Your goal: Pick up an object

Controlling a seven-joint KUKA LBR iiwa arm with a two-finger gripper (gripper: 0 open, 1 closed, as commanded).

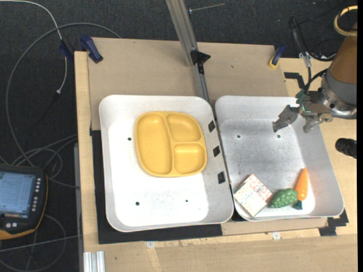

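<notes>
In the right bin (266, 157), near its front edge, lie three objects: a small patterned white box (252, 194), a green bumpy toy (283, 198) and an orange carrot (302, 184). My gripper (296, 121) hangs over the bin's far right part, its two fingers spread apart with nothing between them. It is well behind the objects, closest to the carrot.
The left bin (116, 169) holds a yellow three-compartment plate (170, 143). A metal post (181, 21) rises at the back between the bins. Blue clamps (91, 49) sit on the bench's back corners. A tablet (20, 200) lies off the bench at left.
</notes>
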